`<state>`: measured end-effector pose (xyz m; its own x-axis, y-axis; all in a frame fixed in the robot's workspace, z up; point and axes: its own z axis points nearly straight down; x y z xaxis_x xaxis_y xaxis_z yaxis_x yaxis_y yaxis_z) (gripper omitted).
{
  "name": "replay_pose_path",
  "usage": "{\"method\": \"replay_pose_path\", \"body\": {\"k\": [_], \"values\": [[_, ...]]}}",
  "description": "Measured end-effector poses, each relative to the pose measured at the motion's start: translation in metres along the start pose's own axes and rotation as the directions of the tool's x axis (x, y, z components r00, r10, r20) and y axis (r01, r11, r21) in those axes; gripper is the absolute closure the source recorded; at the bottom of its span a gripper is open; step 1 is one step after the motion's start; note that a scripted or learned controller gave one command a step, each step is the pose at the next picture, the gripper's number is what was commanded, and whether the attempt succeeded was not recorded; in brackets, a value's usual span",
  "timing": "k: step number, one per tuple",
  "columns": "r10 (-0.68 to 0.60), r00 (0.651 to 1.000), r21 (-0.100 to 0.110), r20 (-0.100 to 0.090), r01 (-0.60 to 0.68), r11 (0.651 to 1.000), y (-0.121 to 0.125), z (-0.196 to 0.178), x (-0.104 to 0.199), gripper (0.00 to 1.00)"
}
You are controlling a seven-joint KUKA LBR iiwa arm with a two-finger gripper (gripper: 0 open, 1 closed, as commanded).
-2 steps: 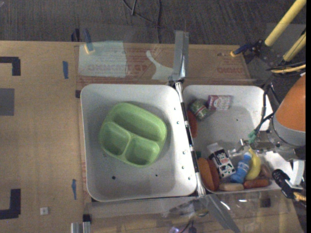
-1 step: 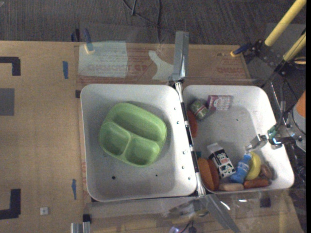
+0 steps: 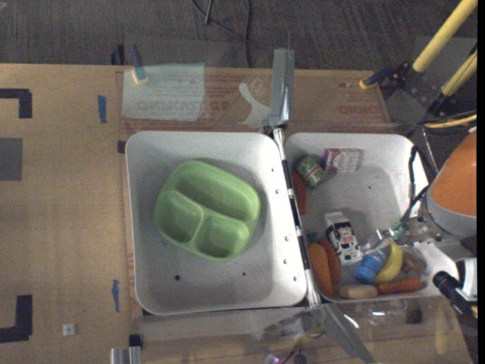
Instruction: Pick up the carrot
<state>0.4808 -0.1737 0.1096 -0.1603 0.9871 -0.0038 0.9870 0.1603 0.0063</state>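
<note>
- Low along the front wall of the right bin (image 3: 356, 144) lies a crowd of small things, the part of the scene nearest the camera.
- Gripper (image 3: 400, 232): it sits over the right side of that bin, under the grey arm (image 3: 455, 192) with its orange band; whether it is open or closed I cannot tell, since wires and the wrist blur it.
- Just beside it, toward the front: one yellow banana (image 3: 392, 263), one blue bottle-like item (image 3: 370, 268), and one black-and-white carton (image 3: 345, 240).
- Carrot (image 3: 321, 268): one, orange, lying lengthwise against the left wall in the front left corner, apart from the gripper.
- One more orange-red stick (image 3: 399, 285) and one pale sausage-shaped item (image 3: 358, 290) lie against the front wall; what they are is hard to make out.
- Further back: one green can (image 3: 311, 171) and one small reddish box (image 3: 342, 159), touching or nearly so.
- Left bin (image 3: 151, 158): one green tray (image 3: 208, 209) with three compartments.
- Two bins in all, side by side on the desk (image 3: 61, 203).
- Arm is cut off at the right edge.
</note>
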Motion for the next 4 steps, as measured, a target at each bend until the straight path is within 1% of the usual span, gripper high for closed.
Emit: {"method": "replay_pose_path", "body": {"k": [1,2,3,4], "values": [[-0.254,0.967,-0.034,0.036,0.255,0.966,0.018,0.003,0.031,0.0],[-0.377,0.926,0.001,0.0,0.377,0.926,0.006,-0.01,0.039,0.0],[-0.268,0.963,0.002,-0.002,0.268,0.963,0.0,-0.071,-0.001,0.0],[-0.419,0.908,0.001,-0.002,0.419,0.908,0.031,-0.114,0.058,0.0]]}}
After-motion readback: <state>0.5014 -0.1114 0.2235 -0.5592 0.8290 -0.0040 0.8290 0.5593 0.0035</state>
